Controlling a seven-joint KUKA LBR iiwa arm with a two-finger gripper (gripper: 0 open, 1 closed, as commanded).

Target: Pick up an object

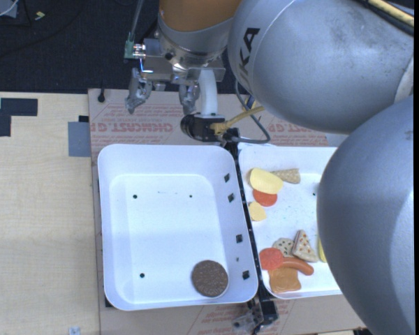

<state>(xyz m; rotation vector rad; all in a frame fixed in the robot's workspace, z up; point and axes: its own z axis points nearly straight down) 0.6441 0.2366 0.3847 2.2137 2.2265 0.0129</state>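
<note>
At the near edge of the left bin (112,222), close to its front right corner, a brown round disc (209,278) lay flat and alone on the white floor. Being round, it offered no long axis to line up with. Just across the shared wall, in the right bin (293,293), lay a cluster of small food-like pieces: an orange piece (286,280) nearest the front, a red sausage-shaped piece (297,266) whose length ran roughly left to right, a red round piece (270,258), and two tan waffle-like wedges (299,243) beside them. Farther back in that bin sat a small pale yellow piece (258,213), a red disc (265,199) partly under a yellow oval piece (265,181), and a tan cracker-like piece (289,176) touching the oval's far side. Much of the right bin was hidden under the arm's grey bulk.

Farthest away, beyond the back rim of the left bin and over the desk (35,208), hung the claw (163,98). Its two fingers stood spread apart with nothing between them, so it was wide and carried nothing.

The deciding relation, as I judged it, was that every candidate lay nearer the camera than the claw. The yellow oval and its neighbours were the closest targets, toward the view's right and front of the claw; the brown disc lay well apart, almost the full depth of the left bin away.
</note>
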